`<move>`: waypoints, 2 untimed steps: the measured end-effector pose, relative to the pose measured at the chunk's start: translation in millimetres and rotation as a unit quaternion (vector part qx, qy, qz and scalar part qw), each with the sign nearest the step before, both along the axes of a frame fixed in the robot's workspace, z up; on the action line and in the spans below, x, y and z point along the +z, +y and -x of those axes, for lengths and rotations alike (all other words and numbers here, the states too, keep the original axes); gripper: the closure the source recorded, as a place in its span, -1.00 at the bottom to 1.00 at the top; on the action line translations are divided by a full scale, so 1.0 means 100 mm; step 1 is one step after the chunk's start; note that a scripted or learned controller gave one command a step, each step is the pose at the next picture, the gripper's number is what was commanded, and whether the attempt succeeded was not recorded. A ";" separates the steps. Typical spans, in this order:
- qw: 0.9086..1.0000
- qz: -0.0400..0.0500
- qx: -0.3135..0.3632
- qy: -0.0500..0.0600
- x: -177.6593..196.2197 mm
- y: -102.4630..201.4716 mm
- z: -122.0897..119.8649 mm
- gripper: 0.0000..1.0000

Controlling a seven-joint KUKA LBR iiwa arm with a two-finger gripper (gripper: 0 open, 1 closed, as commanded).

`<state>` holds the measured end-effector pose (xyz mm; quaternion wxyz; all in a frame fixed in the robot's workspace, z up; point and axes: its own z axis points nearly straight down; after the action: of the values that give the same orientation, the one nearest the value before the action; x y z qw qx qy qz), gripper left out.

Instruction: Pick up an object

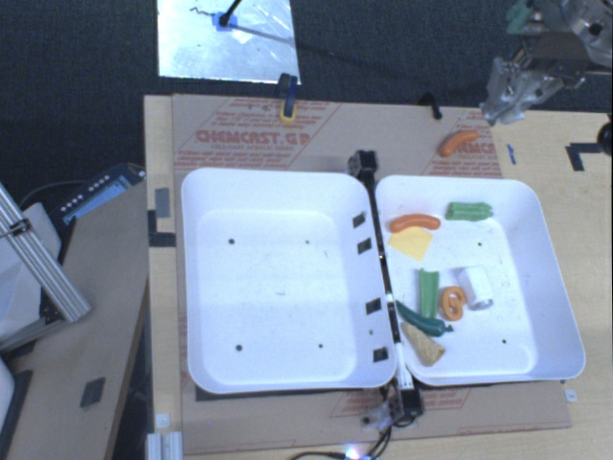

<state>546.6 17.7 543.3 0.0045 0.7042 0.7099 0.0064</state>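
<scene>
Left bin (278, 286) is sitting on the bench (239, 127) with nothing but small dark marks on its floor, touching the right bin (546, 286) along a black clipped seam. Behind the left bin a yellow-and-blue clamp (286, 99) is standing at the bench's far edge, with a shiny sheet (192, 27) lying on the dark floor beyond it. Right bin is holding all the loose items, bunched in its left half: an orange sausage (414, 223) lying near the far-left corner, a yellow wedge (411, 245) just beside and in front of it, a green block (468, 212) lying further right near the far wall. Nearer the camera a green stick (428, 287) is lying upright in view, an orange ring (451, 303) just beside it on the right, a white cylinder (474, 285) just beside the ring, a dark green pepper (422, 320) lying across under the stick, and a tan cone (424, 346) touching the pepper at the front. Another orange sausage (458, 143) is lying outside the bins on the bench, behind the right bin. The pincer (506, 92) is hanging at top right, above the bench beyond the right bin, near that outside sausage but apart from it; nothing is showing between its fingers, and I cannot tell how far open it is sitting.
</scene>
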 end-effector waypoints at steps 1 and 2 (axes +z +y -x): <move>1.000 0.000 0.000 0.006 -0.07 0.28 0.62 1.00; 1.000 0.002 -0.003 0.015 -2.73 0.53 0.62 1.00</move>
<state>484.4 71.0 270.7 -0.0046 0.7063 0.7079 -0.0056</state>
